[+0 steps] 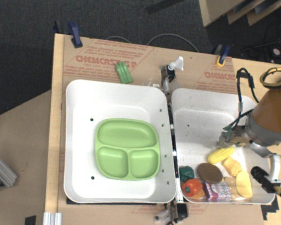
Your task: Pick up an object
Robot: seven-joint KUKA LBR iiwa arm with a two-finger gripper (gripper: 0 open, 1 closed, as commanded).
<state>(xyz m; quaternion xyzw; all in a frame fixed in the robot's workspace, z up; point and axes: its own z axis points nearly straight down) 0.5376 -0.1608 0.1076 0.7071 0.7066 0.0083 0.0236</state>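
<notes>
My gripper [230, 138] reaches down into the right bin [200, 116] from the right, below the arm's orange band [276, 106]. It hangs just above and behind a yellow corn cob [221, 154]. Toys are piled in the bin's near right corner: a brown round piece [209, 172], a yellow chunk [233, 166], a pale yellow piece [244, 184], a red tomato [191, 188], a dark green piece [186, 171] and a purple-pink packet [217, 191]. Nothing shows in the gripper's hold.
The left bin [79, 128] holds a green divided plate [126, 149]. A small green object [124, 73] lies on the cardboard behind that bin. Clamps sit on the bench's far edge, and a black cable [242, 90] loops beside the arm.
</notes>
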